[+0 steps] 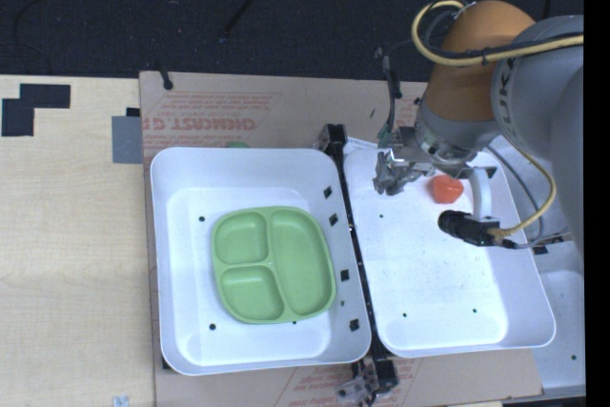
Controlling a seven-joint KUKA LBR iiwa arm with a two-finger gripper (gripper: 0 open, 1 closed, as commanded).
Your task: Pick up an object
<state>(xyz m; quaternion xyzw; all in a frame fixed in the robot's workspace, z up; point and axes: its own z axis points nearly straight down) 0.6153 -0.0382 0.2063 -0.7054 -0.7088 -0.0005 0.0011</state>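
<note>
The gripper (393, 174) hovers in the right bin (448, 300), just left of the orange object (445, 189); I cannot tell how its jaws stand. Descending there would likely miss the object or nudge it aside.

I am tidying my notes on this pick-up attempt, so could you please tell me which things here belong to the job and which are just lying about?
Belongs to the job:
- gripper
- orange object, in the right bin, beside the gripper

Just lying about:
- green divided plate
- left bin, which holds the plate
- cardboard sheet under the bins
</note>
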